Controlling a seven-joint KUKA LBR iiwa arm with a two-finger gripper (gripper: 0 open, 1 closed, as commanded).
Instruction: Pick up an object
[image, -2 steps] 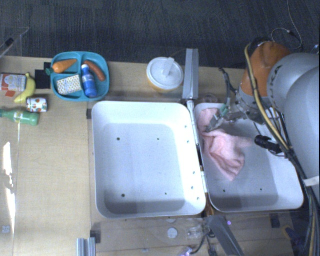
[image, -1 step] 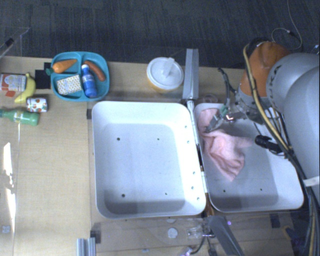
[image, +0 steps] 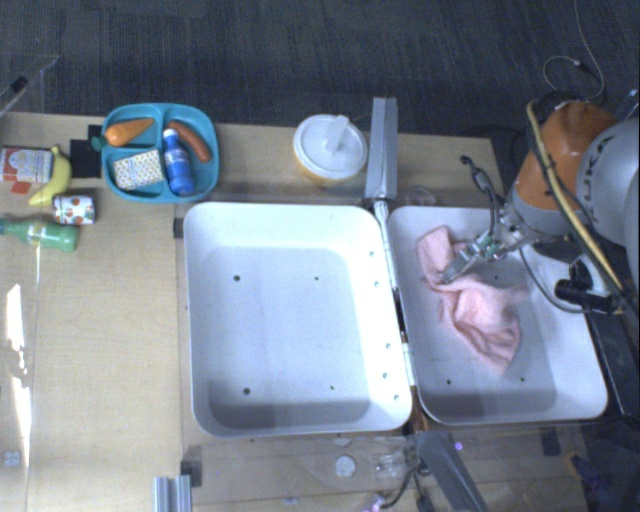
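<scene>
jaws (image: 478, 252) over the pink cloth (image: 470, 305) in the right bin (image: 570, 385)

the jaws sit at the cloth's twelve o'clock edge, touching it; i cannot tell whether they are apart or together. left bin (image: 290, 320) lies beside. at ten o'clock on the worktop (image: 100, 350): blue divided tray (image: 160, 152), banana (image: 52, 178), small can (image: 74, 209); lidded yellow cup (image: 331, 148) at twelve. no label readable.
</scene>
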